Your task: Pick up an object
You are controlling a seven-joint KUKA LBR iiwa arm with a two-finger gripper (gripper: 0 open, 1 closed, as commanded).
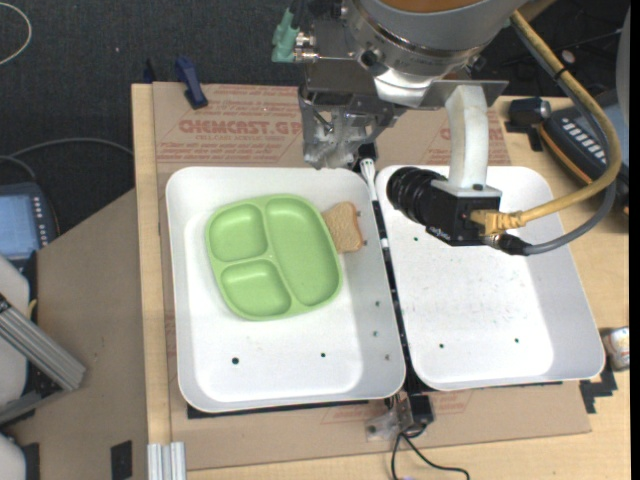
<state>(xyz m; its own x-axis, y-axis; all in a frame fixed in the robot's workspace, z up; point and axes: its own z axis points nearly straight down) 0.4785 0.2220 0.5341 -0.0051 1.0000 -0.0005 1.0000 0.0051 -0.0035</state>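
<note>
From above, two shallow white bins sit side by side on a brown board in the middle of the frame. The left bin (pixel 275 368) holds a light green plate (pixel 272 256) with three compartments, lying flat in the bin's upper half. A small tan piece, like a slice of bread (pixel 345 227), lies against the plate's upper right rim, close to the wall between the bins. The right bin (pixel 490 318) shows a bare white floor with faint specks.

The arm (pixel 440 8) enters at the top of the frame, grey with an orange band. Its gripper (pixel 335 143) hangs at the top centre, just above the far rim of the left bin, up and to the left of the bread and apart from it. Whether it is open or closed cannot be told from this angle, and nothing can be seen held in it. A black camera-like unit (pixel 435 206) on a white bracket with a yellow cable (pixel 560 208) hangs over the upper left of the right bin.
</note>
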